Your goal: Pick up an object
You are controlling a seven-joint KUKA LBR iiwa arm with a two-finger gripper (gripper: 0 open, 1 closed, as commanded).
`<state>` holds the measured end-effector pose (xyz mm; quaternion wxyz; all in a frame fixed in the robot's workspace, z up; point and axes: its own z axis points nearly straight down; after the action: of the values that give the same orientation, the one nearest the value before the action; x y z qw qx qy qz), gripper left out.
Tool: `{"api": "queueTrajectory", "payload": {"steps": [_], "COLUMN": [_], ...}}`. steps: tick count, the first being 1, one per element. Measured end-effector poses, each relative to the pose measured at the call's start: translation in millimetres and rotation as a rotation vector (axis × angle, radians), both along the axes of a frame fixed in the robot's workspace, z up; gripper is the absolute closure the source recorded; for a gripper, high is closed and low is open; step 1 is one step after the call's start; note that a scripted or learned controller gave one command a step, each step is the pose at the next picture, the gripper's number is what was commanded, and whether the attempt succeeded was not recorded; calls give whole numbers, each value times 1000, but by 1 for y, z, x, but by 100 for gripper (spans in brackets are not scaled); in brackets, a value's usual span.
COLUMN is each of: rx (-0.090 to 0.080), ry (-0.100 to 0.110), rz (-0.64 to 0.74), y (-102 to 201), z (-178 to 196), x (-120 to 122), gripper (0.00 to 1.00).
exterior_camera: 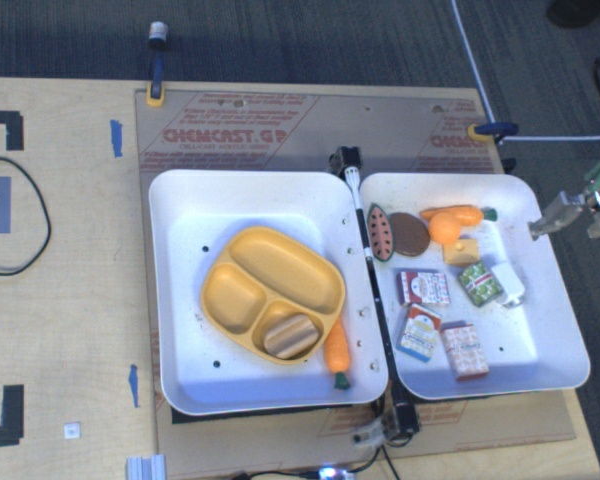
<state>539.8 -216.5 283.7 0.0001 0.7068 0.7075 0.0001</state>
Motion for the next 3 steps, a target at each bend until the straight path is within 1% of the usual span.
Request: {"api": "queueTrajectory", "payload": {"steps": [1,2,3], "rx": [0,-10,-6], "ry": [1,-20,-10], "rz": [-1,-2,-3], "y": [1,44,97], "z": [-118,-182,-197], "x": [-1,-28,-58], "gripper": [0,0,0]}}
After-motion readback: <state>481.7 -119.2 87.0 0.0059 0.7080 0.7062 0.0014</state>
